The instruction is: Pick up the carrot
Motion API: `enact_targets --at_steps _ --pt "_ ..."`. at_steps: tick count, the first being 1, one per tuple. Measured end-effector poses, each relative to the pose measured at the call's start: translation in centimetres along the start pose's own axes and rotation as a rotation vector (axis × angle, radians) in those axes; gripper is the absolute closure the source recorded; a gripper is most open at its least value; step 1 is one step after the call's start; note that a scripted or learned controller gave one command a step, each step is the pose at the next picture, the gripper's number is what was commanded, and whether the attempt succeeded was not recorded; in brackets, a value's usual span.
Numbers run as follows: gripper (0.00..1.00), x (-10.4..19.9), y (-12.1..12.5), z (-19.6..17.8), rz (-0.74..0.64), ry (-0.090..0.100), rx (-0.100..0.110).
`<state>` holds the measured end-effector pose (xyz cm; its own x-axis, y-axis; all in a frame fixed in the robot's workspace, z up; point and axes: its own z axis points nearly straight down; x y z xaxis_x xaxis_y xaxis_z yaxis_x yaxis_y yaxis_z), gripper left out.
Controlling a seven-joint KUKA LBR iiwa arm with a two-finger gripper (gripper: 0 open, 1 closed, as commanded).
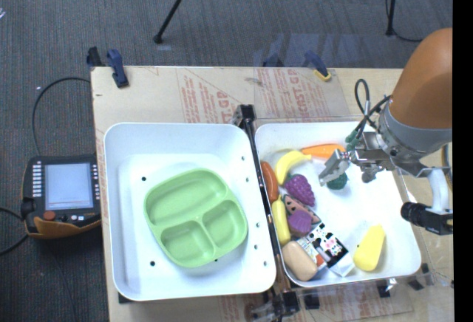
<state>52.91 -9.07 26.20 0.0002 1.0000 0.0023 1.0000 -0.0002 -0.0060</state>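
Carrot lies flat in right bin, near its back wall, tip toward banana. Left bin carries green plate, likely drop spot. Toy food crowds right bin's left side: grapes, melon slice, bread, lemon. Tool hangs just right of carrot, slightly nearer camera, above dark green piece; jaws spread, nothing between. Judgement: approach not yet lined up with carrot.

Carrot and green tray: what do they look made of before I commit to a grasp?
The carrot looks like moulded toy plastic: uniform orange, smooth, no natural texture, though it is small and partly hidden by the gripper. The green tray looks like rigid plastic with a matte to satin finish: even pale green, rounded moulded compartments, soft highlights on the rims.
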Motion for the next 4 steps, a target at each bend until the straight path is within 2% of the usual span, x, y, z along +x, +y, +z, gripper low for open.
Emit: enact_targets --at_steps 1,2,3,4 --pt "0.00 -4.8 5.8 0.3 0.267 -0.001 -0.003" --pt "0.00 -5.9 7.5 10.3 0.366 0.001 0.010" --pt "0.00 -10.3 11.3 17.8 0.431 0.004 0.006" --pt "1.00 -10.2 11.5 16.5 0.425 0.002 0.002"
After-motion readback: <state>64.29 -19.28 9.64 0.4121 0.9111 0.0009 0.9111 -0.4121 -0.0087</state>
